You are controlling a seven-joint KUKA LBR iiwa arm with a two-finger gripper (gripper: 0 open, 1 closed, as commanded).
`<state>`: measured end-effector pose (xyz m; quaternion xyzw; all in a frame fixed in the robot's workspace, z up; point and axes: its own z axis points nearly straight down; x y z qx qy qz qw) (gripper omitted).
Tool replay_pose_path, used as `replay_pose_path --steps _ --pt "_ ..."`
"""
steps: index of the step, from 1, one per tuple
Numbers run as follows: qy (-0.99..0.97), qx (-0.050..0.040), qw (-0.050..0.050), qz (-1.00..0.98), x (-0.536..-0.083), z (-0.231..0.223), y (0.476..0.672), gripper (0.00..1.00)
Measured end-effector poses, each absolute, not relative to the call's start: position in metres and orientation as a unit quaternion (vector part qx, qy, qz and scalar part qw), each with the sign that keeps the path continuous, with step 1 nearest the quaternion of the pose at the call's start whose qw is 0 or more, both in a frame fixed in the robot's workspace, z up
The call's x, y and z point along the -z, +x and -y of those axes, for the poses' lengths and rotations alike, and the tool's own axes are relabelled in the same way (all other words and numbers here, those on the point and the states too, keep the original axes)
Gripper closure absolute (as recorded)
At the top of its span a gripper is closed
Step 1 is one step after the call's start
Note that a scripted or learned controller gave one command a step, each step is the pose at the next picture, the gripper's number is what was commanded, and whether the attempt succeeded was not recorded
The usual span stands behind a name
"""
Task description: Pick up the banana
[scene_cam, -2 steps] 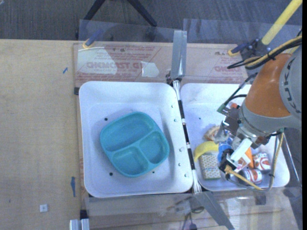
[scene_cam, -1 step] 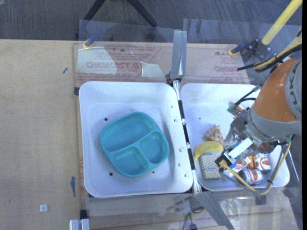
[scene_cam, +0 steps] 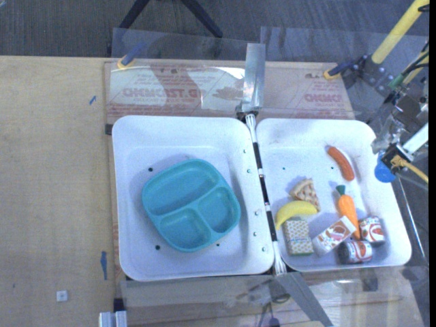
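While the jaws hang over the right rim of the right bin [scene_cam: 293,148], their opening impossible to tell, the banana [scene_cam: 294,213] lies well apart, leftward and nearer, its long axis left-right.

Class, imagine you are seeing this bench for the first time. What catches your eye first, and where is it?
The big teal divided plate stands out first, lying alone in the left bin. Next comes the cluster of toy foods toward the near side of the right bin. The yellow banana is at its left, and an orange carrot lies further right.
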<state>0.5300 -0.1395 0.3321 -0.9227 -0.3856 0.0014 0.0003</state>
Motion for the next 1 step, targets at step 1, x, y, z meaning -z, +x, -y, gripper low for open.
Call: replay_pose_path --steps 1 --pt "-0.908 -0.0021 0.001 0.419 -0.1989 0.0108 0.5788 1.0"
